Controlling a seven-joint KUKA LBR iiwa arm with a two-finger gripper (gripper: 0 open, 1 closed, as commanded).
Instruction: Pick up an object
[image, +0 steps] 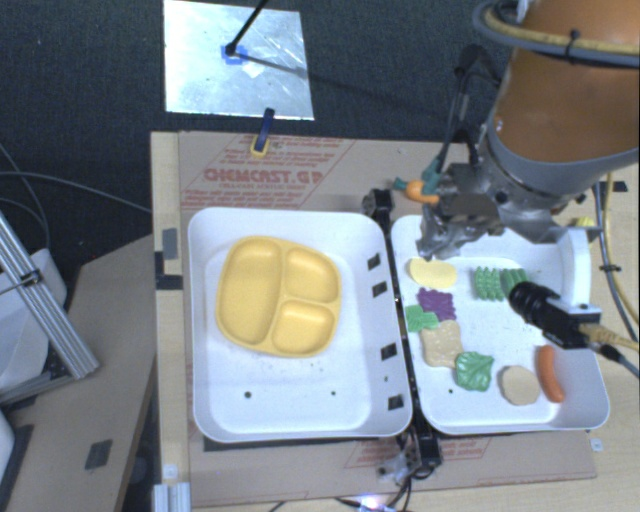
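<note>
In the camera view, two white bins sit side by side on the desk (120, 330). The left bin (210, 400) carries a yellow divided plate (277, 295). The right bin (580, 405) carries the loose toy food.

The gripper (437, 245) hangs low over the far left corner of the right bin, just above a pale yellow piece (432, 273) that lies flat on the bin floor. From this slant and with the blur, I cannot tell whether the gripper is open or closed. Nothing is visibly held in it.

A purple grape bunch (436, 300) lies just nearer than the yellow piece. Along the bin's left wall follow a small green piece (420, 320), a tan cracker (440, 346) and a green leafy piece (474, 370). A green ridged piece (497, 282) lies toward the far middle. A round tan biscuit (519, 385) and an orange sausage (549, 373) lie near the bin's near right corner.

As I judge it, the task is at the approach stage. The arm is placed over a likely target, the yellow piece, but every item rests on the bin floor. The grasp and the lift are not yet done.
</note>
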